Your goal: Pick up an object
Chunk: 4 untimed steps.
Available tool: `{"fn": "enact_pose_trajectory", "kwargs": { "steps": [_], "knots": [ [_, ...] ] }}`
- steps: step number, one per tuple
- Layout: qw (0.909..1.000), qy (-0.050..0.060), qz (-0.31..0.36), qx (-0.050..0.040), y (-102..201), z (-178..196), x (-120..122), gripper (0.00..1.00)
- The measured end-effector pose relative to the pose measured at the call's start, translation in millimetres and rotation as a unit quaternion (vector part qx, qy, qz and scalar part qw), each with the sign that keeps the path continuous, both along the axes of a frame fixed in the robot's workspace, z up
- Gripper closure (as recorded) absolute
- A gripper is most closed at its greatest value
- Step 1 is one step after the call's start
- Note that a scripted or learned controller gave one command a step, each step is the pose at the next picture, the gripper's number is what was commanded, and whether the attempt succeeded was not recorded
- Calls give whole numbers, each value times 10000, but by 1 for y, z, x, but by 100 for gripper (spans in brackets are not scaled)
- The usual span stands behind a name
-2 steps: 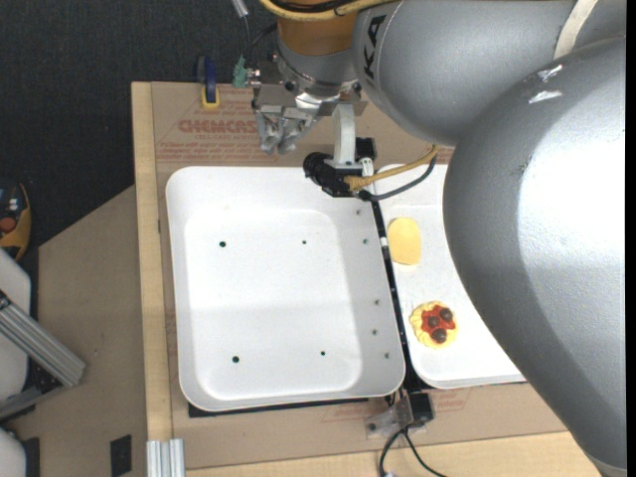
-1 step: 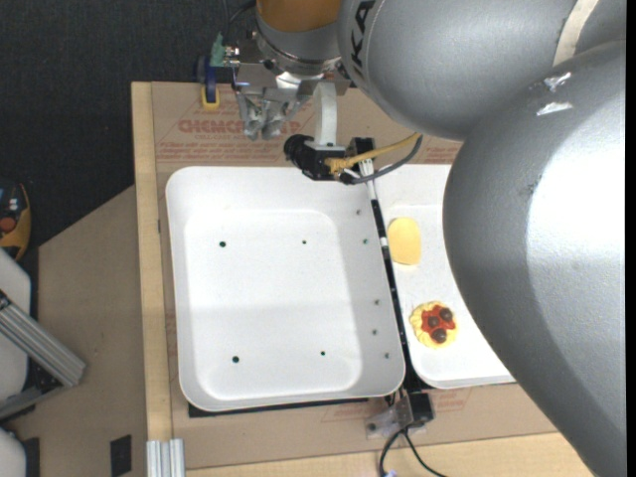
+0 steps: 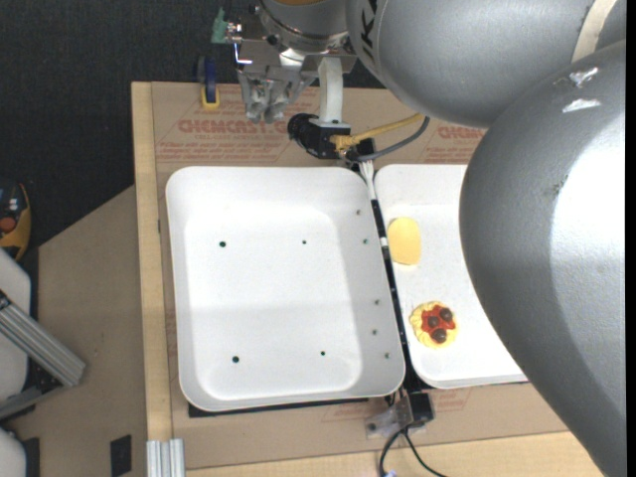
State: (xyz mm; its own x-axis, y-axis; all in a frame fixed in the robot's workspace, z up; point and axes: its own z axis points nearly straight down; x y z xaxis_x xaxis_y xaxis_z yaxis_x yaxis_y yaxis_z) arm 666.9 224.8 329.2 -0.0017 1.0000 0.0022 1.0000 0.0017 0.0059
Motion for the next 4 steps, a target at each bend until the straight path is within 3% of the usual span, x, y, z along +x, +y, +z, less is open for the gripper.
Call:
{"fn": "enact_pose_trajectory", "kwargs": {
  "steps": [1, 2, 3, 4],
  "knots": [
    [10000, -1, -3, 0, 0, 47, -6, 100],
    [10000, 79, -12, -27, 0, -70, -2, 100],
    [10000, 4, -4, -1, 0, -29, 0, 100],
    [10000, 6, -3, -2, 0, 4, 0, 100]
  ]
}}
